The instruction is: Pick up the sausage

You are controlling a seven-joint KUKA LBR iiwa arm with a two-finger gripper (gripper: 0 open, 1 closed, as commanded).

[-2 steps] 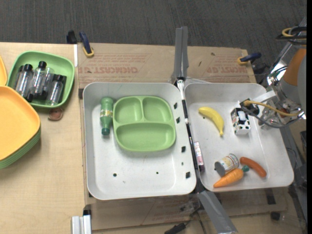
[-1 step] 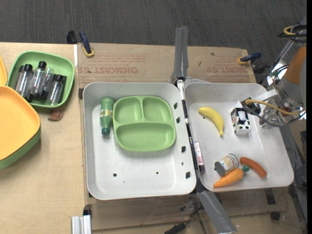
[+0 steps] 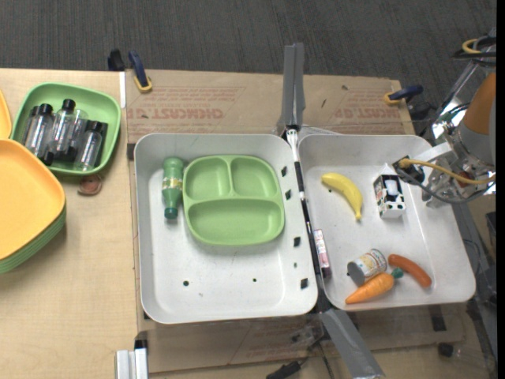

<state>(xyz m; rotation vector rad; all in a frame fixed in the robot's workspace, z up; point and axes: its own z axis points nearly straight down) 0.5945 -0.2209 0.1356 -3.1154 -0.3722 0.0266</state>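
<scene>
The sausage (image 3: 410, 270) is a short red-orange link lying flat near the front right corner of the right bin (image 3: 454, 235). It sits just right of an orange carrot (image 3: 372, 287) and a small tin can (image 3: 368, 265). My gripper (image 3: 432, 181) hangs over the bin's right rim, well behind the sausage and just right of a black-and-white carton (image 3: 389, 195). Cables and metal parts crowd the wrist.
A yellow banana (image 3: 346, 190) lies in the middle of the right bin. The left bin (image 3: 158, 283) holds a green divided plate (image 3: 233, 199) and a green bottle (image 3: 172, 186). On the bench at the left stand a green tray of vials (image 3: 65, 128) and stacked orange plates (image 3: 28, 204).
</scene>
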